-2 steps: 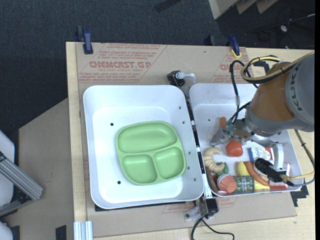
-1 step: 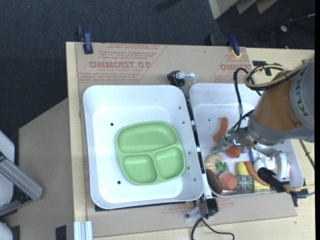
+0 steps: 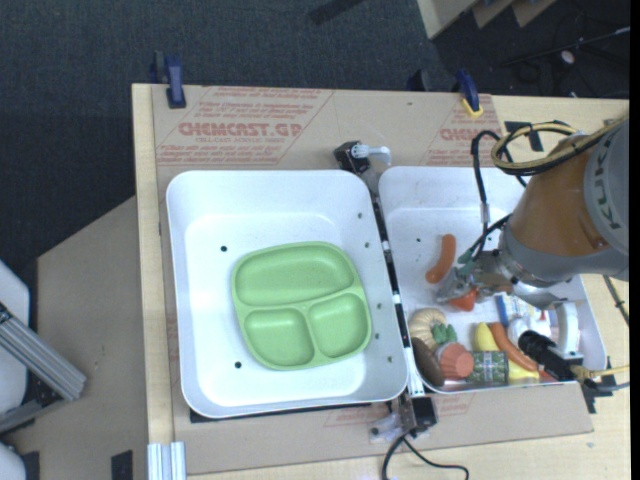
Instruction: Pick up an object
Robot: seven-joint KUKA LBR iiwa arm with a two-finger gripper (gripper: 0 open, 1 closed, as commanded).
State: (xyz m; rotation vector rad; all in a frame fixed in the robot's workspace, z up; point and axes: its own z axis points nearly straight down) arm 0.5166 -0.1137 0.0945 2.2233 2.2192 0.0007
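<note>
My gripper [image 3: 463, 286] is low inside the right bin [image 3: 432, 184], near its middle, at the end of the grey and orange arm [image 3: 560, 218] that comes in from the right. An orange sausage-shaped toy [image 3: 441, 257] lies just to the gripper's upper left, close to it or touching it. Below the gripper, at the bin's front, lies a heap of toy foods: a tan round piece [image 3: 428, 321], a red piece [image 3: 456, 362], a yellow piece [image 3: 484, 337], a green can [image 3: 491, 369] and an orange carrot [image 3: 516, 349]. Whether anything is in the gripper is hidden.
The left bin [image 3: 200, 218] holds a green three-compartment plate [image 3: 300, 303]. A narrow divider with a black clamp [image 3: 352, 154] separates the two bins. Cables [image 3: 510, 148] loop over the arm at the right bin's far corner.
</note>
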